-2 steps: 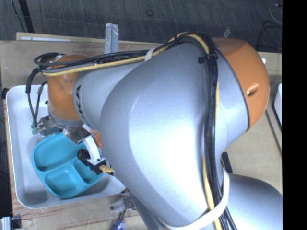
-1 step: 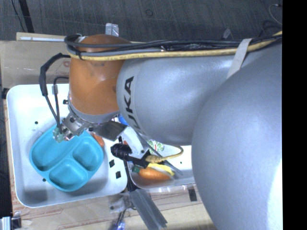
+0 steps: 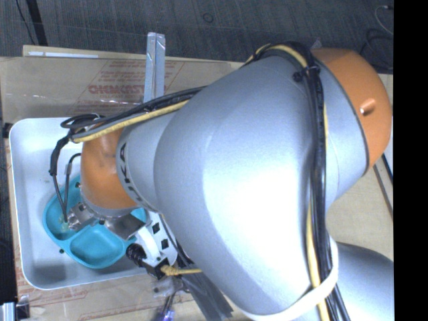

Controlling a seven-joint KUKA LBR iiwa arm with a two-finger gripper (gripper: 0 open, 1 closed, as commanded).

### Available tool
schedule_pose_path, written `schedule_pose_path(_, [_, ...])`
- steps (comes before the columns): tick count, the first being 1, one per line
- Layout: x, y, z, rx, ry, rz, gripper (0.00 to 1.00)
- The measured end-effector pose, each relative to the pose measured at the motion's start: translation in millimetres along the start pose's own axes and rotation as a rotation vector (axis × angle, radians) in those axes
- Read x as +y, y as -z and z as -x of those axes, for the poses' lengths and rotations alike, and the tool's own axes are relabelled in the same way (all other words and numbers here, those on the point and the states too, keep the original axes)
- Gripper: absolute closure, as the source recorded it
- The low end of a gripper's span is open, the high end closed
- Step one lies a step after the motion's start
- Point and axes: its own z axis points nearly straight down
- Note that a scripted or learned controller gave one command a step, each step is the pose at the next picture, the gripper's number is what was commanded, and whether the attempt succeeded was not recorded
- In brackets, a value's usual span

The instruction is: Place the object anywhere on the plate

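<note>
The grey arm [image 3: 267, 179] covers most of the left white bin [image 3: 27, 179], its wrist down over a blue sectioned plate [image 3: 97, 246] — the gripper's grip, and whatever it may hold, cannot be made out. The plate lies directly beneath the wrist, its compartments peeking out below.

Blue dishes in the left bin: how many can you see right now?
2. One blue plate lies at the bin's left under the wrist; a blue bowl-like dish sits just right of it, nearer the front. The arm covers much of the bench, so more may be hidden.
</note>
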Motion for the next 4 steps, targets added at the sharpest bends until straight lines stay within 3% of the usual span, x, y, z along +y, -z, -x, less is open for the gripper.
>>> schedule_pose_path(1, [27.7, 68.5, 6.5, -0.001, 0.217, -0.003, 1.00])
schedule_pose_path(2, [0.4, -0.5, -9.3, 0.000, -0.342, 0.001, 1.00])
schedule_pose_path(3, [-31.7, 72.5, 52.0, 0.000, -0.302, -0.004, 1.00])
schedule_pose_path(4, [-4.7, -0.4, -1.0, 0.000, -0.413, -0.001, 1.00])
